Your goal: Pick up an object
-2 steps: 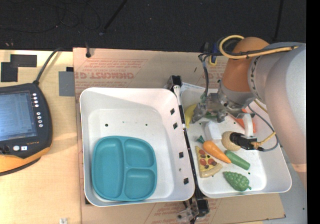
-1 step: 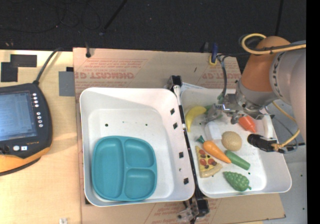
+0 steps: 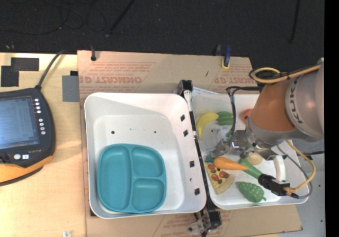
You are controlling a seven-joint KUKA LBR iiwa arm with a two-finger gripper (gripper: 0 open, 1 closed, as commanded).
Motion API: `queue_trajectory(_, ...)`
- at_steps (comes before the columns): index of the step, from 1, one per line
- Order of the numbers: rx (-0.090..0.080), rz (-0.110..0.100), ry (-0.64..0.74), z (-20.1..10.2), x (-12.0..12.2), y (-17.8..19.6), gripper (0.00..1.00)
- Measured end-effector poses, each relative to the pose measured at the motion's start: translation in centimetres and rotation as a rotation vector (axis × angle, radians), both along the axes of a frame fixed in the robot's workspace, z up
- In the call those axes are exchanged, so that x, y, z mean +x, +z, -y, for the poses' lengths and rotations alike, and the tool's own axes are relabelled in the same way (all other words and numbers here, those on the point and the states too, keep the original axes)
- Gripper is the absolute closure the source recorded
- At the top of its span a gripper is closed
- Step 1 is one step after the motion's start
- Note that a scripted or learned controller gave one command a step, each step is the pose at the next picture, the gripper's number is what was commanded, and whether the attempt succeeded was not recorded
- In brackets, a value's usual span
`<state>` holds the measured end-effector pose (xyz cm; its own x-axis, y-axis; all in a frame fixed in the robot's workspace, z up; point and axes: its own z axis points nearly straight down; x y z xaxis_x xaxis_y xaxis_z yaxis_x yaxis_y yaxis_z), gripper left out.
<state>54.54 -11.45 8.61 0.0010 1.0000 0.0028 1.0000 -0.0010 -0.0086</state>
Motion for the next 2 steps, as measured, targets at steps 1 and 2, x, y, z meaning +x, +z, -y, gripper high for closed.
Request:
queue_trajectory(1, -0.004, 0.011, 0.004, 3.1, 6.2, 0.2, 0.0)
queue_trajectory(2, -0.003, 0.009, 0.005, 4.3, 10.0, 0.2, 0.0)
